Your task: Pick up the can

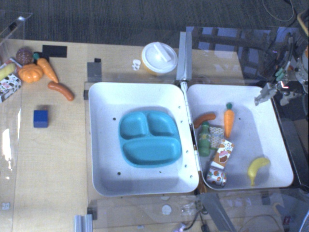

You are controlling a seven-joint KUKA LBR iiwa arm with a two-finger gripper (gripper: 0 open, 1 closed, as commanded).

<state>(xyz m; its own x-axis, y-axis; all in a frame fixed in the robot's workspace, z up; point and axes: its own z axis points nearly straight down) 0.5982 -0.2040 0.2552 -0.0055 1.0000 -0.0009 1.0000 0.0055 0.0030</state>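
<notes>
Now the can (217, 177) lies on its side at about seven o'clock in the right bin (275, 144), touching a small carton (223, 153). At two o'clock hangs the claw (270, 92); its state is unclear.

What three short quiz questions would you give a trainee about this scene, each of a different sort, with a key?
1. True or false: the can lies in the same bin as the blue tray.
2. Which of these lies closest to the can in the right bin? A. the orange pumpkin B. the green bottle C. the blue cube
3. In one word: is the gripper touching the can?

Key
1. False: the can is in the right bin, the tray in the left one.
2. B: the bottle lies just beside the can.
3. No: the gripper is near the right bin's far right corner, well apart from the can.
</notes>
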